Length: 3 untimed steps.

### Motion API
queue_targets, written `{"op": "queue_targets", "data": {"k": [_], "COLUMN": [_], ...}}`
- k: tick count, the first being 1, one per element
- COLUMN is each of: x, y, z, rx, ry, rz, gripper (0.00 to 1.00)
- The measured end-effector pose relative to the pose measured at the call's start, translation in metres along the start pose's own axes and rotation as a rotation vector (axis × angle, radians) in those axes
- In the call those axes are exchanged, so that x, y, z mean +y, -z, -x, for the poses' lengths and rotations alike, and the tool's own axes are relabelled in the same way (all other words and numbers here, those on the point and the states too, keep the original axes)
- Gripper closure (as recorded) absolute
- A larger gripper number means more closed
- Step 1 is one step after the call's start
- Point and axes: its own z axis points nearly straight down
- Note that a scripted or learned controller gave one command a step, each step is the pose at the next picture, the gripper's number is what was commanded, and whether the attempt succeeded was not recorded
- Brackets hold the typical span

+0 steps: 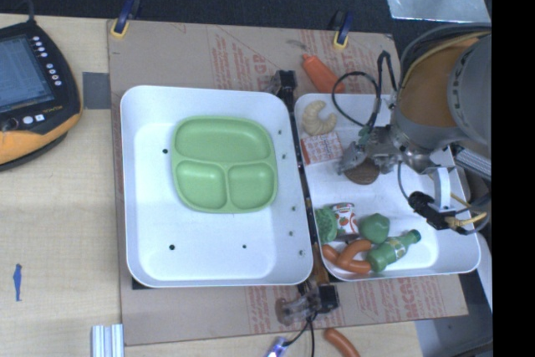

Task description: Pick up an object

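Note:
My gripper (365, 158) hangs low over the middle of the right bin (418, 267), right above a small brown round object (362, 174) that it partly covers. I cannot make out whether the brown object is gripped. Further back in the same bin lie a beige cashew-shaped piece (318, 117) and a red-and-white card (316, 149). At the bin's near end sit a green-and-red can (338, 222), a green pepper (375, 226), a green bottle (393, 251) and an orange sausage shape (346, 257).
The left bin (146, 255) holds a green divided plate (224, 163). An orange carrot (320, 73) lies outside behind the right bin, and another orange piece (343, 340) lies in front. A teach pendant (29, 88) rests at the far left. Cables (435, 209) trail beside the arm.

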Motion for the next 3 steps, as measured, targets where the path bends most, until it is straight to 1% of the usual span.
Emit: {"op": "queue_targets", "data": {"k": [1, 2, 3], "x": [0.000, 0.000, 0.000], "y": [0.010, 0.010, 0.021], "z": [0.001, 0.001, 0.002], "rx": [-0.002, -0.002, -0.003], "ry": [0.002, 0.002, 0.004], "rz": [0.000, -0.001, 0.001], "gripper": [1.00, 0.00, 1.00]}}
